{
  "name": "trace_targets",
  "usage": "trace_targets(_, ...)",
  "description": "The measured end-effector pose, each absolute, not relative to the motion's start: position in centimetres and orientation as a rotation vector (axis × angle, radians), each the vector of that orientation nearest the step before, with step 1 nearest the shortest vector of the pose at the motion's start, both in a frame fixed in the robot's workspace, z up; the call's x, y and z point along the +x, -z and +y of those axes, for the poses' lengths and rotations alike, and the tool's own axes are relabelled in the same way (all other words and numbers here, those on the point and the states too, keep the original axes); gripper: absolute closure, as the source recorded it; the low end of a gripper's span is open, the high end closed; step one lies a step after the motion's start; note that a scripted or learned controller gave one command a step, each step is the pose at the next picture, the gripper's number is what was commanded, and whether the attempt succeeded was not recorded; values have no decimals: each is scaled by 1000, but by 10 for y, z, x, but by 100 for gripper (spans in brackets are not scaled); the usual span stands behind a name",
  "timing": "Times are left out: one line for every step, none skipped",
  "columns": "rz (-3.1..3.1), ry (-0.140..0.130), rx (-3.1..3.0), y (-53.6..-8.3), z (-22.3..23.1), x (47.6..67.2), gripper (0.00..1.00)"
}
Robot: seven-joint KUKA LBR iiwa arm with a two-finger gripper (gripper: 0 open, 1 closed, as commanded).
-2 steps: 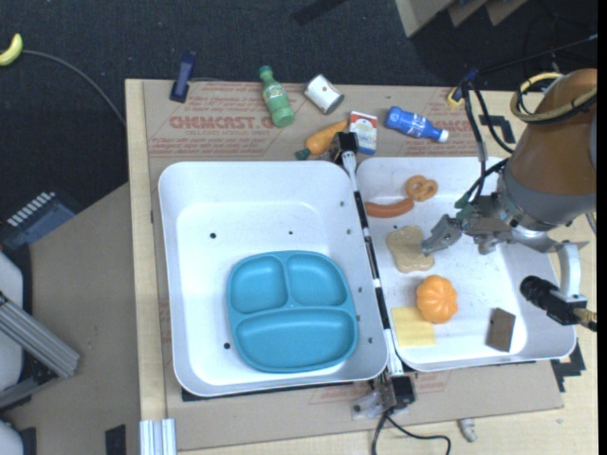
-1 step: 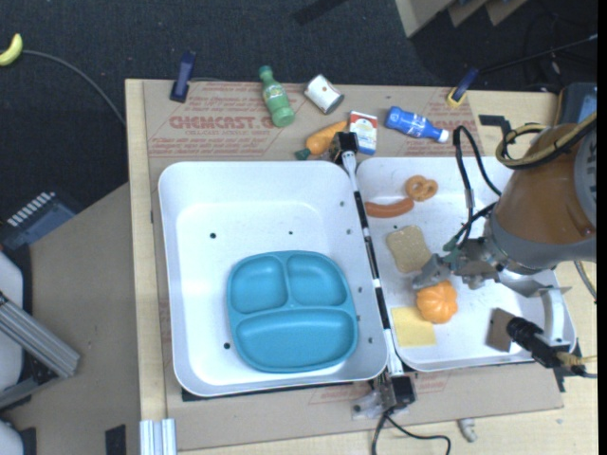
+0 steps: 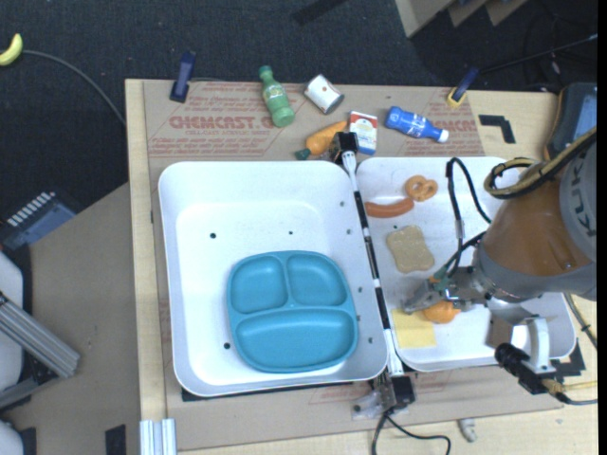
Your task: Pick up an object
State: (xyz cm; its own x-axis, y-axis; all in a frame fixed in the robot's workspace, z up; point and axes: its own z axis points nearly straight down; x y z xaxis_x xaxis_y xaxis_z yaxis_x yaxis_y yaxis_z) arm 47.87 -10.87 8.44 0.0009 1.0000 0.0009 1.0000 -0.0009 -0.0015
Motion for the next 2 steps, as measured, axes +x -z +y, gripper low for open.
trace_targets(-2220,1,-2223,-94,-109,479,100)
trace_targets(-2225,4,-2218,-185,-20,542,100)
